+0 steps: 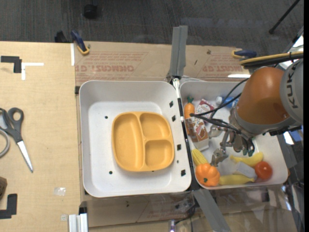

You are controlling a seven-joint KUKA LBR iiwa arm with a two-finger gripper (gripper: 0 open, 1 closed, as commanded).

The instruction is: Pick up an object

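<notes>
Camera view has the arm (263, 98) reaching in from the right, its gripper (219, 156) low in the right bin (277, 146) over toy food, finger state hard to tell, beside the wooden bench (36, 129) with scissors (17, 134).

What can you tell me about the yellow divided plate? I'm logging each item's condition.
The yellow divided plate is a rounded-square tray that looks like matte plastic, moulded into three compartments: one long one on its left and two smaller ones on its right. It lies flat, right side up, near the middle of the left bin, turned slightly askew to the bin's walls. Nothing lies in it; only the bin floor touches it.
</notes>
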